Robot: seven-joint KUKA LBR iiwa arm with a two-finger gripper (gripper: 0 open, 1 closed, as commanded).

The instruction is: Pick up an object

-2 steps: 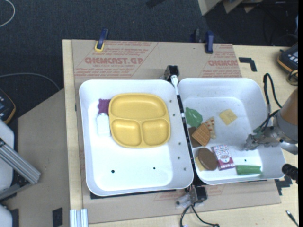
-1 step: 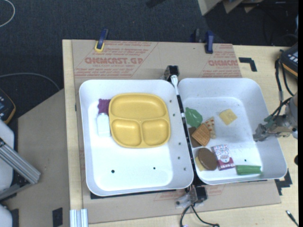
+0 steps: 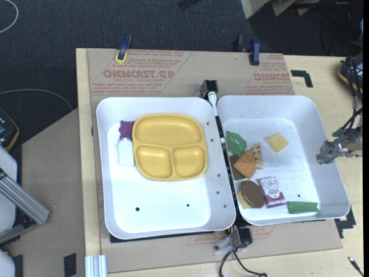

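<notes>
The right bin (image 3: 300,109) holds several small items: a green leafy piece (image 3: 235,142), a tan waffle-like cracker (image 3: 245,164), a pale yellow block (image 3: 277,142), a brown round cookie (image 3: 252,194), a red-and-white packet (image 3: 271,191) and a green bar (image 3: 302,207). My gripper (image 3: 330,153) is small and grey at the right rim of this bin, to the right of all these items and touching none of them. Nothing is seen held in it.
The left bin (image 3: 161,212) carries a yellow divided plate (image 3: 170,146), with a white bottle (image 3: 125,152) and a magenta piece (image 3: 126,128) at its left. Clamps (image 3: 121,51) hold the cardboard-covered bench at the back. A black divider bar (image 3: 222,154) runs between the bins.
</notes>
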